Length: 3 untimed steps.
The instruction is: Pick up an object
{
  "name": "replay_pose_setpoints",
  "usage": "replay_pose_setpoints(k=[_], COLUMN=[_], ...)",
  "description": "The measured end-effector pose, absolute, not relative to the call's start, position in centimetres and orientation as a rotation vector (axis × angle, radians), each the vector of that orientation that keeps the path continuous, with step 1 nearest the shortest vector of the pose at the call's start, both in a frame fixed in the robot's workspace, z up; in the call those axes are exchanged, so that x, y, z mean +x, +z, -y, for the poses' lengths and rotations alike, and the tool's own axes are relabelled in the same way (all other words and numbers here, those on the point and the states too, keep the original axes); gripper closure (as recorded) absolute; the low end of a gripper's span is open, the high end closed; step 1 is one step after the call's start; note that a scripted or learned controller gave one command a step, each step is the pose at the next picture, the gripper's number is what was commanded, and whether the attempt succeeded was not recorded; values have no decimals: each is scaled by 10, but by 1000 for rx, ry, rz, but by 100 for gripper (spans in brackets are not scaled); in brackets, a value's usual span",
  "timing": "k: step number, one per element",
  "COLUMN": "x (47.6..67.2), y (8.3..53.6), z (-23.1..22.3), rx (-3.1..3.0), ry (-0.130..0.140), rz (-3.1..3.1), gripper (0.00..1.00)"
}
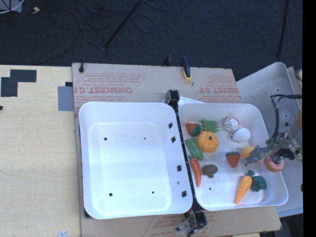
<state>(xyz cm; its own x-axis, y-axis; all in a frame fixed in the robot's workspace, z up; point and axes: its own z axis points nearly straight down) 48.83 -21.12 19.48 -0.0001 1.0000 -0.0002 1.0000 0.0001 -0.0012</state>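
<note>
In the right bin (224, 110), near its right wall, the claw (254, 154) hung low over the toy food, reaching in from the right. Whether its fingers were spread or pressed together could not be told; the metal there was small and blurred, and nothing showed pinched between them.

The closest pieces lay around it: a strawberry (233, 158) just to its left, a small yellow piece (247, 151) touching or nearly under it, and a pink round piece (273, 163) just to its right against the wall. A carrot (242, 188) lay below it, long axis slanting from upper right to lower left, with broccoli (258, 182) beside its top. An egg (241, 134) and a speckled ball (230, 124) sat above.

The wall crowded the right side, so open room lay leftward, toward the bare floor between the strawberry and a brown piece (210, 170). The pumpkin (207, 142) and the left bin (98, 112) were well apart.
</note>
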Motion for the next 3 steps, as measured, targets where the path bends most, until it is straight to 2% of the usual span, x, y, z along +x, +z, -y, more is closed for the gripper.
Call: replay_pose_setpoints(k=[1,2,3], x=[587,639,645], y=[224,101,89], z=[213,205,134], rx=[-2221,-2211,-2217], ry=[-3,-17,1], rz=[2229,2230,2229], gripper=[0,0,0])
